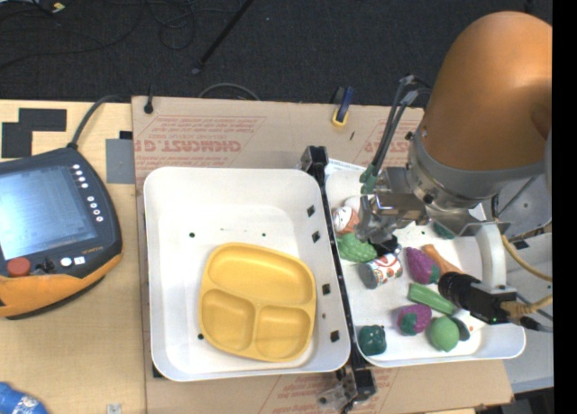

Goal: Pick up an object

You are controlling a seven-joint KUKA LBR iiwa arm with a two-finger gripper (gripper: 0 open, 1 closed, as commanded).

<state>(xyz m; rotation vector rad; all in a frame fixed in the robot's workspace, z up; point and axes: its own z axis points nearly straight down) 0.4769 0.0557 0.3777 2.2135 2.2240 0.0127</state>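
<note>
My claw (377, 223) sits low over the left end of the right bin (505, 345), just above a leafy green toy (357, 248) and a red-and-white can (384, 269); my orange band and wrist cover its upper part, so I cannot tell its state. The toys crowd together: purple ones (420, 264) (414, 319), a green stick (432, 299), a green ball (442, 334) and a dark green piece (371, 339) at the near rim. The left bin (180, 223) holds a yellow divided plate (258, 302).

Small toys (419, 290) (perhaps plastic vegetables) jumbled in right bin (505, 342)
</note>
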